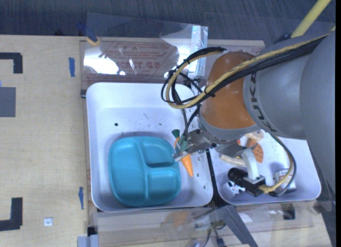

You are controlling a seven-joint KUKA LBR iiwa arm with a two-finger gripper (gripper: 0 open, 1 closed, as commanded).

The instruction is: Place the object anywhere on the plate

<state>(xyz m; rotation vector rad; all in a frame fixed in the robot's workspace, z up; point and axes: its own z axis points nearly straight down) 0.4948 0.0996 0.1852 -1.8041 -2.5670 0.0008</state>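
Note:
A teal divided plate (143,172) lies in the left white bin (106,107), toward its front. My gripper (184,149) hangs just past the plate's right rim, close to the wall between the two bins. It is shut on a small orange toy carrot (187,165) with a green leafy top. The carrot's orange tip points down and to the right, beside the plate rather than over it. The grey arm and its orange band hide most of the gripper body.
The right bin (311,179) holds several orange and white pieces (256,150) under the arm. A clear plastic sheet (139,55) lies behind the left bin. Bare bin floor lies behind the plate.

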